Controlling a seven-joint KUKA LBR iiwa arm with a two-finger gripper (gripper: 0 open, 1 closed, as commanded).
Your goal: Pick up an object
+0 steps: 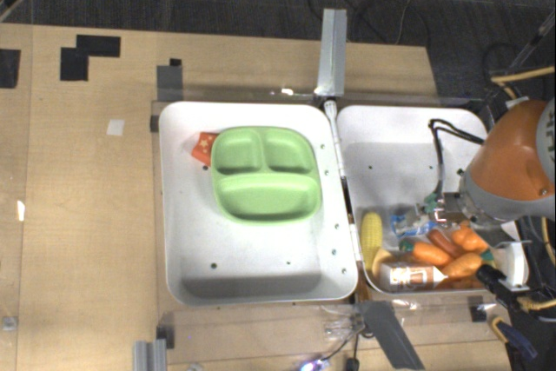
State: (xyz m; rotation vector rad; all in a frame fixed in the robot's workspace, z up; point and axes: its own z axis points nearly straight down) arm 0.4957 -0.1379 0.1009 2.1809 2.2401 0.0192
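The right bin (391,143) holds a heap of toy food in its near right corner. In that heap are a yellow corn cob (371,235), several orange carrots (431,254), a small brown bottle with a white label (412,276) and a blue-and-white item (407,224). My gripper (440,209) reaches down from the right and sits low over the back of the heap, by the carrots. The grey wrist and the orange band (514,154) cover much of it.
In the left bin (252,274) a green divided plate (265,172) lies toward the back. A small red item (203,149) peeks out at the plate's left edge. A metal post (331,52) stands behind the wall between the bins. Black cables run along the arm.
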